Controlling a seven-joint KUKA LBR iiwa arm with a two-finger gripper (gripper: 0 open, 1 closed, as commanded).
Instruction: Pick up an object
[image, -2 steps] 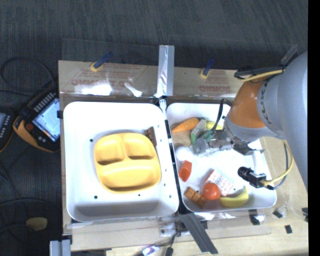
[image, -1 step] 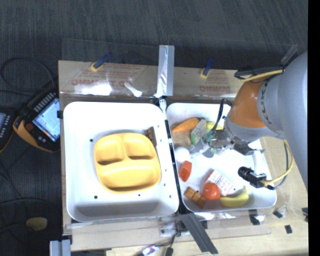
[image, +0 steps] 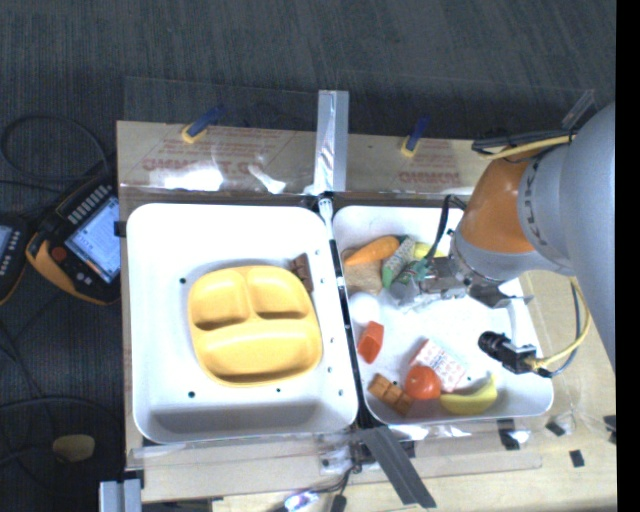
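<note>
My gripper (image: 412, 283) is low in the right bin (image: 530, 400), at its upper middle. It sits against a green and white object (image: 400, 258), just right of an orange carrot (image: 371, 250). Below it lie a red block (image: 370, 340), a white and red box (image: 441, 362), a red tomato (image: 422, 382), a yellow banana (image: 470, 398) and a brown piece (image: 388, 392). The arm's orange band (image: 497, 212) and grey wrist cover the bin's upper right part.
The left bin (image: 150, 400) holds a yellow divided plate (image: 254, 323), with a small brown object (image: 302, 268) at its upper right corner. A ridge (image: 345, 320) separates the two bins. A black connector with a yellow cable (image: 508, 350) hangs over the right bin.
</note>
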